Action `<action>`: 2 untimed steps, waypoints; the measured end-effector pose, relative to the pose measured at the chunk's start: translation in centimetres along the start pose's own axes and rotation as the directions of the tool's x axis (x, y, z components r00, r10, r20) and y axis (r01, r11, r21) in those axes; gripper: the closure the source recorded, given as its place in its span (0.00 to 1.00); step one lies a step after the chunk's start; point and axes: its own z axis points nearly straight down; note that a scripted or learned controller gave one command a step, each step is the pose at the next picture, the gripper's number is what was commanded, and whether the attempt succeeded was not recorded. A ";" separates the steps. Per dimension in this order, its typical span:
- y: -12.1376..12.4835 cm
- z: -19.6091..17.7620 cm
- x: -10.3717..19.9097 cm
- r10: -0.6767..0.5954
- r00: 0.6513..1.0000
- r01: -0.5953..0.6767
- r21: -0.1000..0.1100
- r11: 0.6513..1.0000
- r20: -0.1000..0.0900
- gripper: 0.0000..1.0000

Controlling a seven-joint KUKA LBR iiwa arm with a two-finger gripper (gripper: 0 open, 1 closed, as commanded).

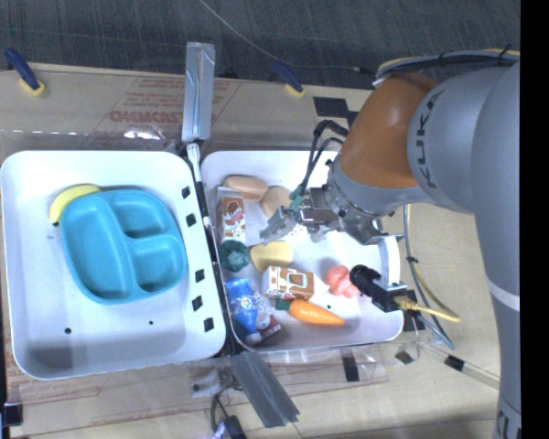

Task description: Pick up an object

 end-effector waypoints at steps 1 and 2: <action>1.8 8.3 0.5 -0.153 0.988 0.153 -0.024 0.988 0.010 0.00; -5.9 10.6 -0.7 -0.158 0.987 0.158 -0.004 0.987 0.002 0.00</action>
